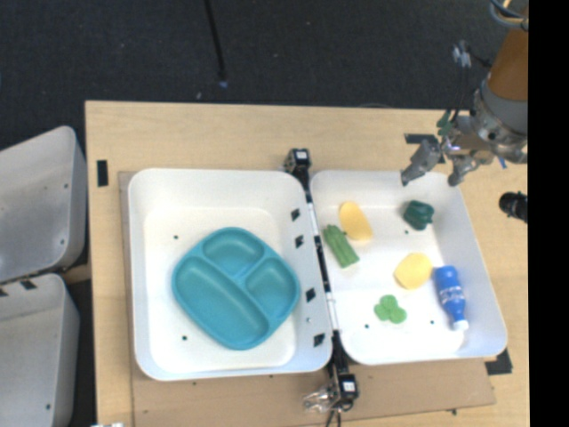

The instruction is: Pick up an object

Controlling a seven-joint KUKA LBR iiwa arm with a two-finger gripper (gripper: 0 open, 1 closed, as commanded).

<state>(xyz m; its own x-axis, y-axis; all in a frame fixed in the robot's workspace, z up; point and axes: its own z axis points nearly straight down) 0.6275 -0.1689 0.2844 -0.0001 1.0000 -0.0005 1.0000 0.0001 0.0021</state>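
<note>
The gripper [436,169] hovers above the far edge of the right bin [484,327], its 2 fingers spread apart with nothing between them. The nearest candidate is the dark green object [418,213], which sits just below the gripper near the bin's far wall. A yellow object [356,221], a green bar [340,245], a second yellow piece [412,270], a blue bottle [449,295] and a small green item [388,310] lie farther in. The left bin [142,238] holds a teal divided tray [235,286].

For a good pick, centre the fingers over the dark green object, descend vertically and keep clear of the bin wall before closing.
</note>
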